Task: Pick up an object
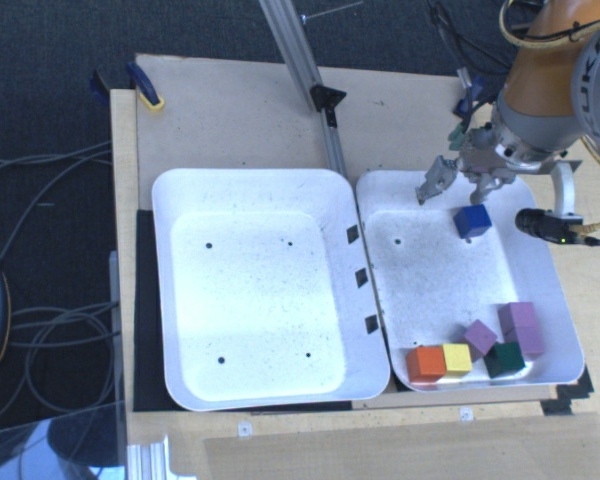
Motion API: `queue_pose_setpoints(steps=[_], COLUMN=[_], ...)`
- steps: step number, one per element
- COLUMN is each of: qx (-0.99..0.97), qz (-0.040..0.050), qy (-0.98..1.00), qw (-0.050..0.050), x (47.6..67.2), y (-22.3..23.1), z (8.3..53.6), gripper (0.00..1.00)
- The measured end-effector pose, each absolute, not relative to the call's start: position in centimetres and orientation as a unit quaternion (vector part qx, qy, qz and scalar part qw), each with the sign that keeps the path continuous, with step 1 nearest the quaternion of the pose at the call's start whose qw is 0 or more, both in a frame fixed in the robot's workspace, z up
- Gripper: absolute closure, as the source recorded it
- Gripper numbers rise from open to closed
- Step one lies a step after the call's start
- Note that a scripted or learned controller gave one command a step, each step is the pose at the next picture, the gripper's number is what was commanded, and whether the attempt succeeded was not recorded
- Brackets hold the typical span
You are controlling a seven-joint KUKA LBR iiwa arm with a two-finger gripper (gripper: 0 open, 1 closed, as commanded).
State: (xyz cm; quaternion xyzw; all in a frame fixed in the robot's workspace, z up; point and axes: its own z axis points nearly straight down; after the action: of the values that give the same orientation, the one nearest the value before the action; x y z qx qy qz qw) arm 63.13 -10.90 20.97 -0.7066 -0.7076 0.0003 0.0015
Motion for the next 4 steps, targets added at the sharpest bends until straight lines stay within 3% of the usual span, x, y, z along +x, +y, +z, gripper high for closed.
queue_pose_setpoints(steps=[1, 3, 4], qx=[-0.707, -0.707, -0.707], qz=[0.0003, 0.0022, 0.0012], qy=[-0.708, -0.707, -0.707], qw=[0.001, 0.003, 0.002], x=[63.1, 63.7, 63.7], y=[-10.9, -11.4, -11.4], z=[21.0, 11.3, 9.9], gripper=[0.00, 0.00, 0.00])
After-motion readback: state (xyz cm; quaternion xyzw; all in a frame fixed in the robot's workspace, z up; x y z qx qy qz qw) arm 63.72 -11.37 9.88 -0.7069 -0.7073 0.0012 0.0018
